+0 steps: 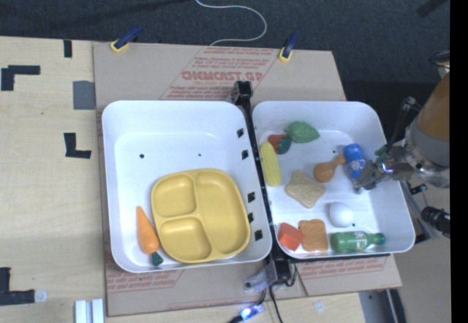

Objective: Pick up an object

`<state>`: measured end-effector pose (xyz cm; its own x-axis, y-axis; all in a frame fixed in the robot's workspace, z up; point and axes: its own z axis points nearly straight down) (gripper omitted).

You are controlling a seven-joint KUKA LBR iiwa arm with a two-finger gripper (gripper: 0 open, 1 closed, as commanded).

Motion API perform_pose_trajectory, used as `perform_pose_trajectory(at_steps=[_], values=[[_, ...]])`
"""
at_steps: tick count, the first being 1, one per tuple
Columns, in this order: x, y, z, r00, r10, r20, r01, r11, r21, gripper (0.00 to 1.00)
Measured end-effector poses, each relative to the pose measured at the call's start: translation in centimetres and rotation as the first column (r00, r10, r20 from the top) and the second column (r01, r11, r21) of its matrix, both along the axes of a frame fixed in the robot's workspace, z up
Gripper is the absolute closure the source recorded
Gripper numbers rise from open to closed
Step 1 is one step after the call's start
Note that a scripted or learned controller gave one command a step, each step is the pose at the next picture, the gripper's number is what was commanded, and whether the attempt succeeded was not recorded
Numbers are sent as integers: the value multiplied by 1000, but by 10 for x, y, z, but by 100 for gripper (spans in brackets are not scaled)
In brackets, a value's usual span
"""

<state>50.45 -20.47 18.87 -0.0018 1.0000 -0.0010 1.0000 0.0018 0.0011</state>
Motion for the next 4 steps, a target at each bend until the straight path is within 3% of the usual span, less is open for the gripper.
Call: perform_pose_trajectory(at_steps=[1,2,4], values=[[1,0,37,1000,0,-1,0,1000,1,100],[11,55,45,1000,6,-3,-6,1000,3,100],[23,168,24,1000,4,-7,-4,1000,3,100]])
